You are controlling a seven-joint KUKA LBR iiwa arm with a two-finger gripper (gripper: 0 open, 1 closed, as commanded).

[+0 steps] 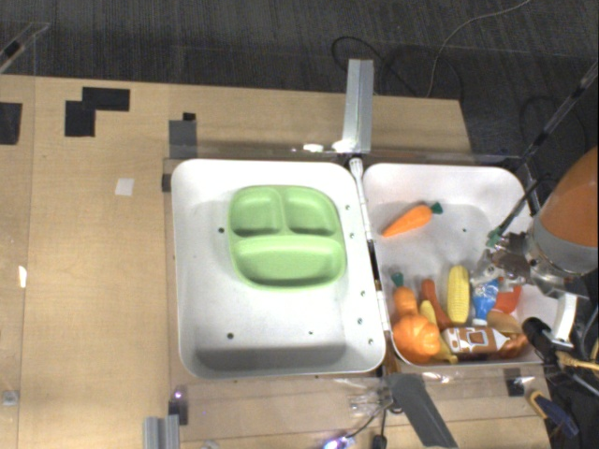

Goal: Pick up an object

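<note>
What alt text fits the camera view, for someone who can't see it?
The arm reaches from the right over the right bin, which holds a carrot, corn and other toy food. A green plate lies in the left bin.

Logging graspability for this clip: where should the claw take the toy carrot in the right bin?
Grip the carrot across the middle of its orange body, coming straight down. It lies flat and alone on bare bin floor, green top toward the right, apart from the pile below.
</note>
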